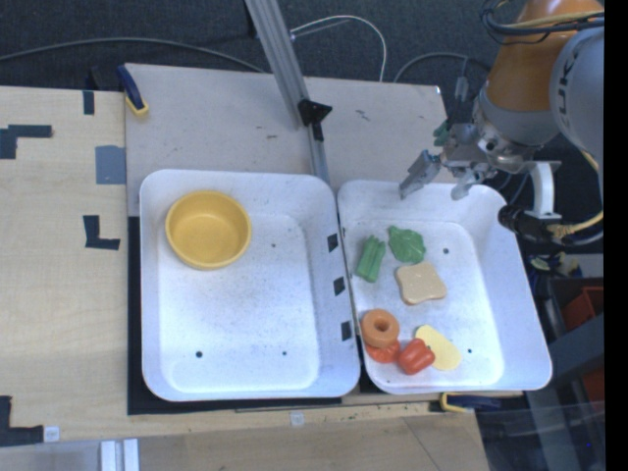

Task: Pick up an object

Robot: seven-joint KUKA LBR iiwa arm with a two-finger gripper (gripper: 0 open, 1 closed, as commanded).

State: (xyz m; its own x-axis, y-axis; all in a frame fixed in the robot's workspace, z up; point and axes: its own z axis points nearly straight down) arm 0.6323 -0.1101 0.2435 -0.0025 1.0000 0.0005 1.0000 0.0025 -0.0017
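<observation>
- My gripper [438,180] hangs above the far edge of the right bin [510,292], near that bin's far left corner; its two fingers are spread apart and there is nothing between them.
- The things I could pick all lie in the right bin, nearer the front of the bench than my gripper.
- Closest is a green leafy toy [406,244], then a green pepper-like piece [371,259] just to its left, whose long axis runs roughly from the far edge toward the near edge, slightly slanted.
- A toast slice [421,284] lies flat just in front of the leafy toy.
- Toward the bin's near edge sit a donut [380,326], a red pepper-like toy [415,357] and a yellow slice [441,348], crowded and touching.
- The left bin [162,292] carries a yellow bowl [207,228] in its far left corner, well apart from me.
- I judge the leafy toy or the green piece the shortest reach: down and toward the near edge, closing across the piece's short width.
</observation>
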